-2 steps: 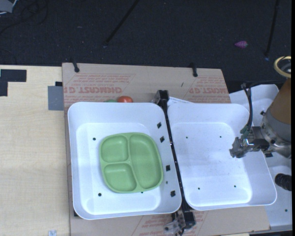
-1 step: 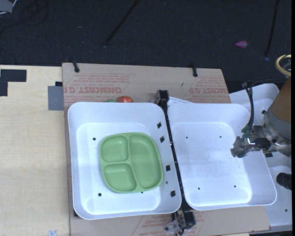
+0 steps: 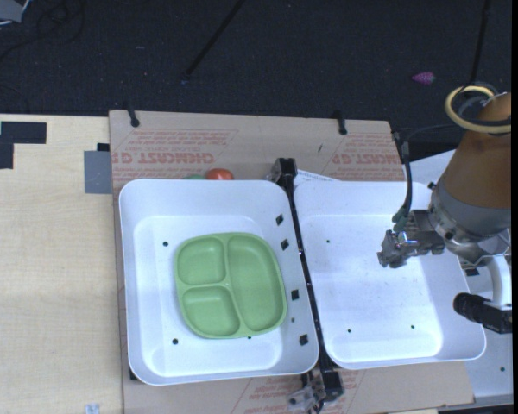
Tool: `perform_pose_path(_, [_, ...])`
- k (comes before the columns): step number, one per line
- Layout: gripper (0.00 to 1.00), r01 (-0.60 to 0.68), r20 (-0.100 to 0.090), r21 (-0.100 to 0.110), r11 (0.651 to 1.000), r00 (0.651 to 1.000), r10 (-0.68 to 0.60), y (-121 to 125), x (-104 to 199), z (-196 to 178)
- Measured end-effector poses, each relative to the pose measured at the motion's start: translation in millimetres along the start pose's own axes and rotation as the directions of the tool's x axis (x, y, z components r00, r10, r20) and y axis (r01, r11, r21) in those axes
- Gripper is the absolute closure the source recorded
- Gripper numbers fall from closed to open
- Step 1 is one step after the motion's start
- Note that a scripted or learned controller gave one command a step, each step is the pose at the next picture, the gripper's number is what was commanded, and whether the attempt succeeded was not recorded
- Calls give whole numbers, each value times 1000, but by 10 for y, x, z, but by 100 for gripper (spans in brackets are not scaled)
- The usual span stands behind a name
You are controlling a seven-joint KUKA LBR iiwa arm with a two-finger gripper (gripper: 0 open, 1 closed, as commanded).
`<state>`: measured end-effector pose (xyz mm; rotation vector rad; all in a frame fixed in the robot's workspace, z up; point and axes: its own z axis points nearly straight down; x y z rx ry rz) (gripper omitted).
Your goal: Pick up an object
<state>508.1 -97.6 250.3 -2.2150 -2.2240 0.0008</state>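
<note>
Far to the left of the hand [image 3: 397, 253] lies the green plate [image 3: 230, 284]; I cannot tell the hand's state.

I see a pale green divided plate [image 3: 230, 285] in the white left bin [image 3: 142, 231]. The right bin [image 3: 371, 335] is white too, flecked with small dark dots. The brown cardboard [image 3: 242, 145] under both carries red lettering. Behind the left bin sits something orange-red [image 3: 219, 175], possibly a ball. The arm [image 3: 483, 162] shows orange over grey.
</note>
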Motion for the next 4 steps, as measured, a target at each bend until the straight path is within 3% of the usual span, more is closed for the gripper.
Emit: perform_pose_path(4, [100,-1,1,1,1000,1000,1,223,1992,163])
